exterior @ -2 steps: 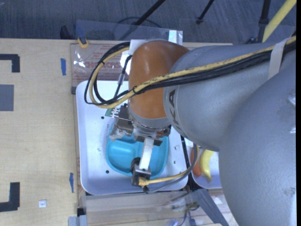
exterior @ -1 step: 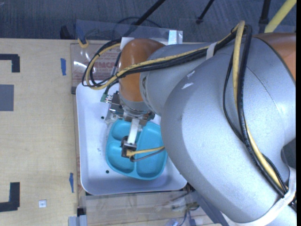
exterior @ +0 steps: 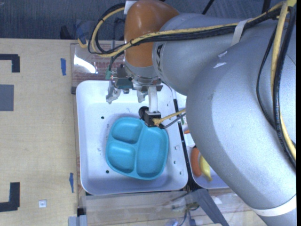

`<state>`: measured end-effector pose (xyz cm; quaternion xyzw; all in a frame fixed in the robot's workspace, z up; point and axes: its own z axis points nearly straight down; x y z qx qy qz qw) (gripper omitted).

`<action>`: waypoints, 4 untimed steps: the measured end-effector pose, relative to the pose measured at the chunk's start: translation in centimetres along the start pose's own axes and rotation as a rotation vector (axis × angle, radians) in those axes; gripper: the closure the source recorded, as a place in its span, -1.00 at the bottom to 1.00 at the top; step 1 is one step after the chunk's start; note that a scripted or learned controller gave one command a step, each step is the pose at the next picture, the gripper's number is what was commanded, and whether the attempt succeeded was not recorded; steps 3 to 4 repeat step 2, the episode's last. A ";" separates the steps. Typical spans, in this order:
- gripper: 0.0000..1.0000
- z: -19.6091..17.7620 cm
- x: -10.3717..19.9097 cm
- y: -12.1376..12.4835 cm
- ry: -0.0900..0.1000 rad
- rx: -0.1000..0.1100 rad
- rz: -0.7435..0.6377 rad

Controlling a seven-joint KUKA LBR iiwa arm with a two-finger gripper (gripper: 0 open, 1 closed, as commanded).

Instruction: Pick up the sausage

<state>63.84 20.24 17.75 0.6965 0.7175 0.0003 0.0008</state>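
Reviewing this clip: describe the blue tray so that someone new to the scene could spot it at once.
Look at the left white bin, the one the grey arm reaches over. The blue tray lies on its floor, toward the near edge, just below the gripper. It is the sole bright turquoise thing there, rounded and split into three compartments.

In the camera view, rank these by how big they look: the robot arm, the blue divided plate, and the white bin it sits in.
1. Robot arm, though it is nearest the camera, so its true size is unsure.
2. White bin.
3. Blue divided plate.
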 end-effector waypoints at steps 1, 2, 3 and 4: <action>1.00 -1.0 0.3 0.0 0.000 -0.003 -0.005; 1.00 -6.2 0.9 2.8 0.000 0.001 0.201; 1.00 -6.2 0.9 2.8 0.000 0.001 0.201; 1.00 -6.2 0.9 2.8 0.000 0.001 0.201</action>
